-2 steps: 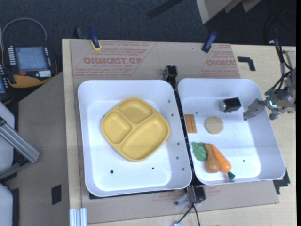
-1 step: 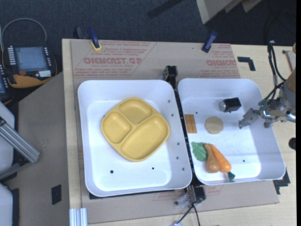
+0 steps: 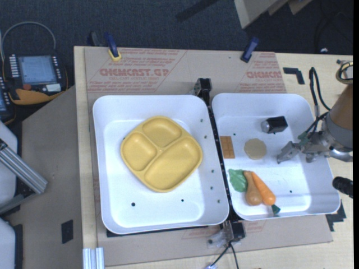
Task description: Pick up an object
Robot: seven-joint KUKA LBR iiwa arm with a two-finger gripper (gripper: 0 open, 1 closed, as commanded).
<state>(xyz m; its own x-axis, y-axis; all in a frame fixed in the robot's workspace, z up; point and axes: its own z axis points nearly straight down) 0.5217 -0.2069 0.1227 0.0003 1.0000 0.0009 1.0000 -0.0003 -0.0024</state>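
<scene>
2 bins | tool (image 3: 297,150) open wide, holding nothing, R bin (image 3: 291,102) | carrot (image 3: 259,188) nearby

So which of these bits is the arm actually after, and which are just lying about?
Could be picked, in the right bin: carrot, green piece, tan disc, orange block, black block; pincer nearby.

Lying about: yellow plate, blue clamps, handheld screen.

A toy carrot (image 3: 259,189) lay slantwise in the right bin (image 3: 314,203) beside a green piece (image 3: 238,179), near a tan disc (image 3: 255,148) and what looked like a small black block (image 3: 274,124).
</scene>
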